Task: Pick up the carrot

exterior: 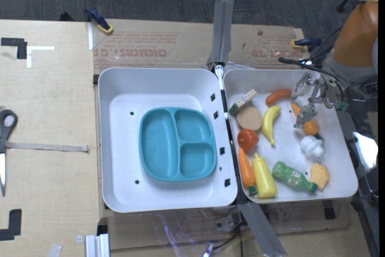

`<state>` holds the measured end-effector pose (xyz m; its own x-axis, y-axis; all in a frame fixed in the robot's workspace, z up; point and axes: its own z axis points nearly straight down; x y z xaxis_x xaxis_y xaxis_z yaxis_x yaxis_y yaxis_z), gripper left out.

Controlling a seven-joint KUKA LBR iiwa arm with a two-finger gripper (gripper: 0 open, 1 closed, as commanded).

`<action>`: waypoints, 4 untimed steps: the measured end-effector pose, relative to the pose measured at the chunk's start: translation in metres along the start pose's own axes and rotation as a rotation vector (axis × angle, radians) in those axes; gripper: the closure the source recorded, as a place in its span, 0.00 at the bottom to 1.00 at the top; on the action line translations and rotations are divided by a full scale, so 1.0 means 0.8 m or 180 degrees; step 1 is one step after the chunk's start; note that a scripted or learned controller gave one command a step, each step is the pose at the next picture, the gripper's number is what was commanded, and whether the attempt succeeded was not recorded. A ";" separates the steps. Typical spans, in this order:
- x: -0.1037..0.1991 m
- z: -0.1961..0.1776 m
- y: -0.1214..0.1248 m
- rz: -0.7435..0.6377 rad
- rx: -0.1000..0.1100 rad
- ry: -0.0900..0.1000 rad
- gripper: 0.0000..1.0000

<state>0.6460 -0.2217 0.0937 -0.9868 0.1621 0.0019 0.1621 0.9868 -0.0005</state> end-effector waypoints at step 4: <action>0.058 -0.013 -0.002 0.0381 -0.0012 -0.0029 1.00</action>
